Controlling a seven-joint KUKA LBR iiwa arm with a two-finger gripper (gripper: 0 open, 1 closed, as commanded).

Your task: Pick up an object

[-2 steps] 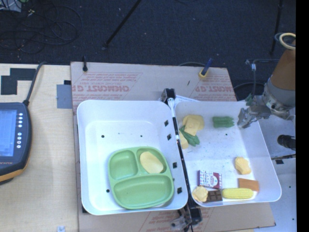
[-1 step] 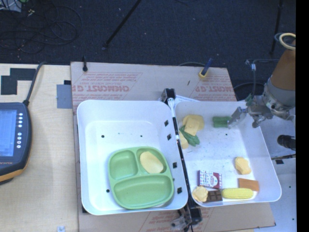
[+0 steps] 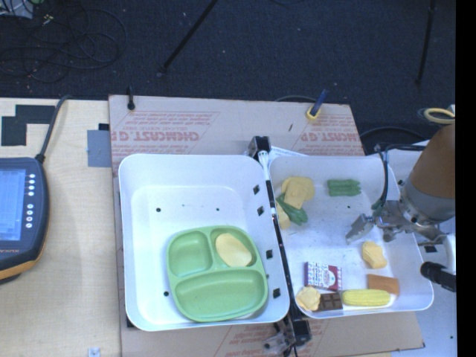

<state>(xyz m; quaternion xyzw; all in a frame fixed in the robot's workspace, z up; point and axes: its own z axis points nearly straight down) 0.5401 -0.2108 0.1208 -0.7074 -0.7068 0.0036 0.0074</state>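
Hand (image 3: 360, 230) open over right white plastic bin (image 3: 416, 300); small yellow rounded toy food piece (image 3: 373, 255) at its five o'clock: light, stiff, smooth; pinch across narrow middle.

Scattered loose over the floor of the right bin (image 3: 416, 300). Near the far left: a pale yellow lump (image 3: 298, 190), with a dark green leafy piece (image 3: 293, 213) lying just below and touching it. Farther right, near the far wall: a small green block (image 3: 343, 187), lying flat. Toward the middle right: a small yellow rounded piece (image 3: 373, 255), apart from the others. Along the near wall, close together: a red and white carton (image 3: 323, 276) lying flat, a small yellow round piece (image 3: 308, 298), a dark brown block (image 3: 332, 301), a corn cob (image 3: 365, 298) lying on its side, and an orange wedge (image 3: 383, 282) just above the cob.
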